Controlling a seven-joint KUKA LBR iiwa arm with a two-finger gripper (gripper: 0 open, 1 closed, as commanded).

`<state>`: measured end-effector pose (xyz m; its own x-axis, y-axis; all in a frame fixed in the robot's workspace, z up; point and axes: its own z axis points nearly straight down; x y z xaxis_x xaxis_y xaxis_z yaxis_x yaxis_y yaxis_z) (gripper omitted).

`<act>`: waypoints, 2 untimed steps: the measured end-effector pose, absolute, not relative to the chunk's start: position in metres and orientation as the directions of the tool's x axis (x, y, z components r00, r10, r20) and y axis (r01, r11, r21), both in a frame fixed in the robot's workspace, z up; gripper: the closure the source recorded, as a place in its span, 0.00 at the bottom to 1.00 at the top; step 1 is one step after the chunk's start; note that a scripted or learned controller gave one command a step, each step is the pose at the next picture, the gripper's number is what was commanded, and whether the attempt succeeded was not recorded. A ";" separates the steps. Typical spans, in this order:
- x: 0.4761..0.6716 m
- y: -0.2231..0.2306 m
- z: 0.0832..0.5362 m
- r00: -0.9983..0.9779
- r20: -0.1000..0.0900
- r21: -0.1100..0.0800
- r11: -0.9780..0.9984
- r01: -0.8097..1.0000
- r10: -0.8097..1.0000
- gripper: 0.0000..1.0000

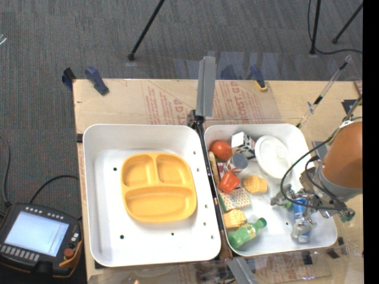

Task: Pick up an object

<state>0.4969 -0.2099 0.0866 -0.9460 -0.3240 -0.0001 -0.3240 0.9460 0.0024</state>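
On the worktop (148, 102), the right bin (278, 246) holds the pincer (303, 226), grip unreadable; green bottle (247, 232) lies nearby, leftward.

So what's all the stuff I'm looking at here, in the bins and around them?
Divided plate: one, yellow, left bin.
Left bin: one, white, beside the right bin.
Right bin: one, white, crowded with items.
Round lid: one, white, right bin's far side.
Ball: one, red-orange, right bin's far left.
Bottle: one, green, right bin's near edge.
Control pendant: one, grey, on the floor at left.
End effector: one, metallic, low over the right bin's right side.
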 end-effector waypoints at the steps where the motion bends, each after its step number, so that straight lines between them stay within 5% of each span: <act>1: 0.498 -0.207 0.096 -0.945 -0.002 0.004 0.945 -0.327 -0.327 1.00; 2: 0.498 -0.207 0.096 -0.945 -0.002 0.004 0.945 -0.328 -0.328 0.00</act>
